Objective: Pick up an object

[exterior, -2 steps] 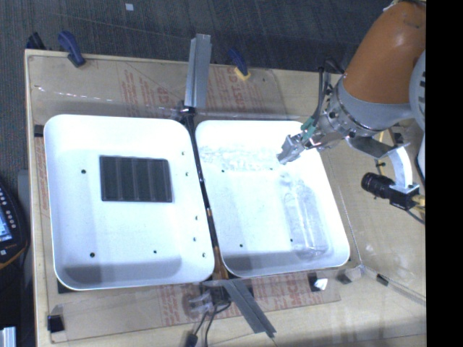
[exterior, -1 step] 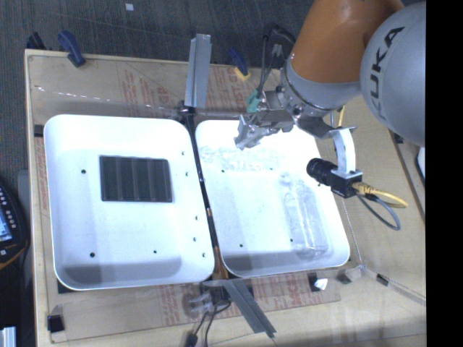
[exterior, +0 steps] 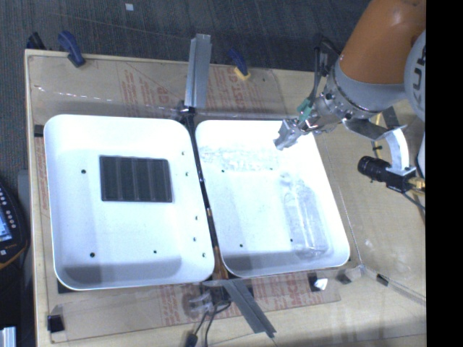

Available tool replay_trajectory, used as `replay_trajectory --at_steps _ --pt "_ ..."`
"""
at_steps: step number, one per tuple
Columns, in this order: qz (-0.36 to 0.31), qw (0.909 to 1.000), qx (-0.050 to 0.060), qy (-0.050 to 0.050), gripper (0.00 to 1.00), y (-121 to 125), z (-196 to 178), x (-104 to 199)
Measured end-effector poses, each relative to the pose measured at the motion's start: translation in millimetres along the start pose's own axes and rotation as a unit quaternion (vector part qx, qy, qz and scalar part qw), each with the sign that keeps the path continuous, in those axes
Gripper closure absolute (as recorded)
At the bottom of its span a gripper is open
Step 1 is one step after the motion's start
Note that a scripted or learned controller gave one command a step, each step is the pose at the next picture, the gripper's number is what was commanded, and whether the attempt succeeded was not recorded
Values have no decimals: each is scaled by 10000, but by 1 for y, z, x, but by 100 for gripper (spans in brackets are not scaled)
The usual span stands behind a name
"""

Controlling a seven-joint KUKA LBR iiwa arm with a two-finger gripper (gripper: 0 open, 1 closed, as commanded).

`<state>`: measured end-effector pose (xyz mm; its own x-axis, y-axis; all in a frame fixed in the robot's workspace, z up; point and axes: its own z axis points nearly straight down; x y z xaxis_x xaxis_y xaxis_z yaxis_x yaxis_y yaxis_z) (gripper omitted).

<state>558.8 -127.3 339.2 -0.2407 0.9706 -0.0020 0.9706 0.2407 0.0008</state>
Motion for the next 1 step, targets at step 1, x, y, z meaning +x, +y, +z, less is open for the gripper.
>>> replay_trajectory --at_steps 1 --pt "2064 9785 30 14 100 -30 15 72"
